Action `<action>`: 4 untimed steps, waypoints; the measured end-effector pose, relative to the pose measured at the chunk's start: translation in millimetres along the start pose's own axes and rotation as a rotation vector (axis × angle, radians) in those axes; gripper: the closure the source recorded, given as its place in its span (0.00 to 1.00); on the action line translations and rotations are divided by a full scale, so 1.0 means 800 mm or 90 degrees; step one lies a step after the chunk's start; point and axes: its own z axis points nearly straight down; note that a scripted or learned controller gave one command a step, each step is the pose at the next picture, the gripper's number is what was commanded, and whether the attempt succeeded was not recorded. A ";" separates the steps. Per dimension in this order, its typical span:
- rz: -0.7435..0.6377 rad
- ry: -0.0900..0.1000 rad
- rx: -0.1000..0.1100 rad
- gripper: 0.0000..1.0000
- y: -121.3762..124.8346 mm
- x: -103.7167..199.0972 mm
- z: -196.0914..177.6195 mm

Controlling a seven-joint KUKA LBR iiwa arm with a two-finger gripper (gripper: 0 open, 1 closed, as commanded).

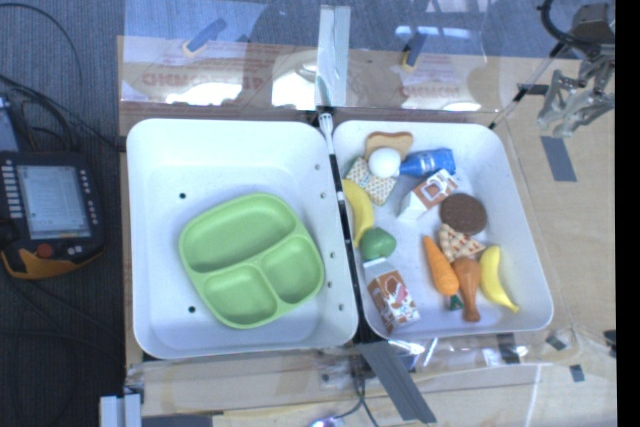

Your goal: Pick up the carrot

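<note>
The carrot point(440, 265) is orange and lies in the right bin point(520, 205), in its front half, pointing toward the near rim. It rests between a waffle piece point(456, 241) and a brown drumstick point(467, 290), touching both. My gripper point(572, 113) hangs outside the bins over the bench at the upper right, far beyond the bin's back right corner. Its fingers stand apart with nothing between them.
The right bin also holds two bananas point(495, 277) point(358, 205), a green fruit point(377, 242), a brown round cookie point(463, 212), small cartons point(392, 300) point(432, 190), a blue packet point(428, 162), an egg point(385, 162) and bread point(388, 143). A green divided plate point(252, 258) lies in the left bin point(160, 175).
</note>
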 end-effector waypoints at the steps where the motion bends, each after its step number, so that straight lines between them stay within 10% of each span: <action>1: -0.131 0.000 0.000 1.00 0.020 0.012 -0.014; 4: -0.581 -0.001 -0.002 1.00 0.040 0.012 0.001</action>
